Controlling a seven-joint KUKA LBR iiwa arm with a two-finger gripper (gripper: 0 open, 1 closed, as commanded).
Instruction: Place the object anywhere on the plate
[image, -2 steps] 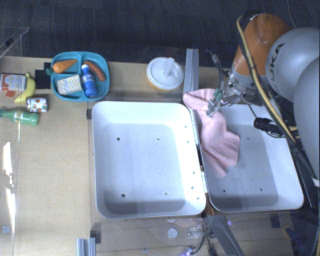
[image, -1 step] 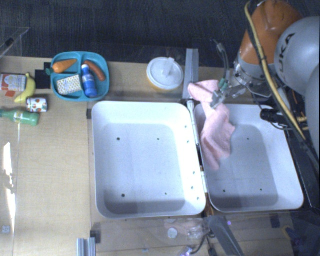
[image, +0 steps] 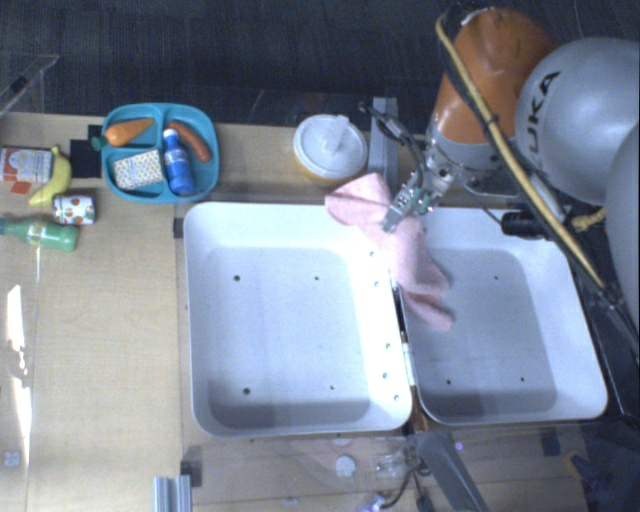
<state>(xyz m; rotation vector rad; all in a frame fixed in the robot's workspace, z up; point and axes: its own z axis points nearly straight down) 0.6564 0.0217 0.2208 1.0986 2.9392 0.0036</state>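
Note:
A pink cloth (image: 421, 272) hangs bunched over the divide between the two bins. Its upper end is at the back rim and its lower end trails into the right bin. My gripper (image: 399, 214) is shut on the cloth's upper part, with the fingers pointing down and left. The blue divided plate (image: 203, 178) sits on the bench at the back left, well left of the gripper. It holds a toy carrot, a sausage, a blue bottle and a patterned square.
The left bin (image: 290, 320) and right bin (image: 510, 350) lie side by side. A white lidded cup (image: 330, 147) stands behind them, between plate and gripper. A banana (image: 55, 175), a small can (image: 73, 209) and a green bottle (image: 40, 234) lie at the far left.

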